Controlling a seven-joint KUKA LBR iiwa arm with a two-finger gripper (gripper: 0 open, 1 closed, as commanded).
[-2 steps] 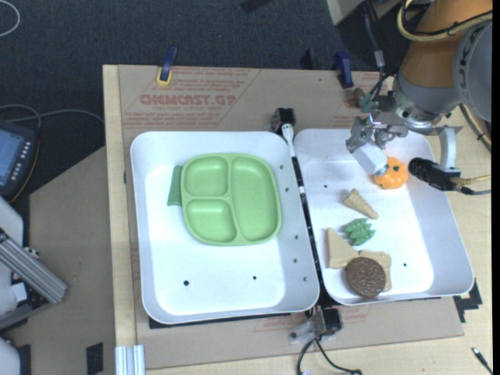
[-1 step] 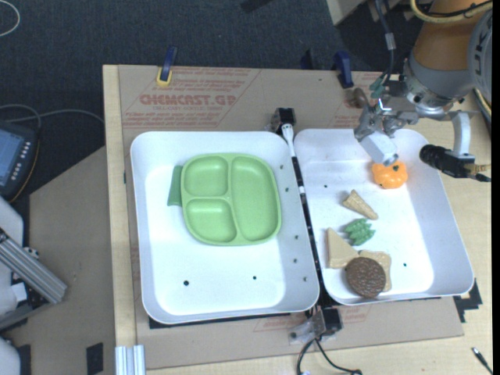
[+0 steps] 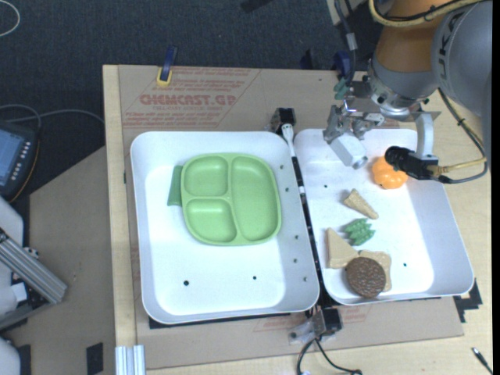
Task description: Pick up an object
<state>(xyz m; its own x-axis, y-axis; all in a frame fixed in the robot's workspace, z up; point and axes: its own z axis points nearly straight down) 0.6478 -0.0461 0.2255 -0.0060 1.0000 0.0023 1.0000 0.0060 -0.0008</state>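
**Now poised over the right bin's far corner**

Starting at the left: shallow white plastic left bin (image 3: 156, 248), carrying a pale green three-compartment plastic plate (image 3: 230, 198) laid flat near its middle, with a darker green flat piece (image 3: 173, 186) tucked under the plate's left edge. Probably too broad and low for an easy pinch.

Next, the shallow white plastic right bin (image 3: 437, 241), touching the first along a shared rim. Scattered loosely inside, mostly apart, likely so that each can be reached singly: a tan flat slice (image 3: 338, 247), a tan wedge (image 3: 360, 203), a small green leafy toy (image 3: 359, 230), and a brown round disc (image 3: 366, 276) lying on a second tan slice (image 3: 381, 258).

Above the bin's far left corner, the grey two-finger gripper (image 3: 346, 141), hanging from the orange-banded arm. Open or closed: cannot be told from this angle. Nothing visibly gripped. Just to its right, a small orange rounded object (image 3: 388, 173), the nearest candidate by this judgement.

Underneath, a pale board with red lettering (image 3: 191, 98), pinned at its far edge by a blue and yellow clamp (image 3: 166, 69). Around it, dark carpet (image 3: 117, 14) and loose cables.
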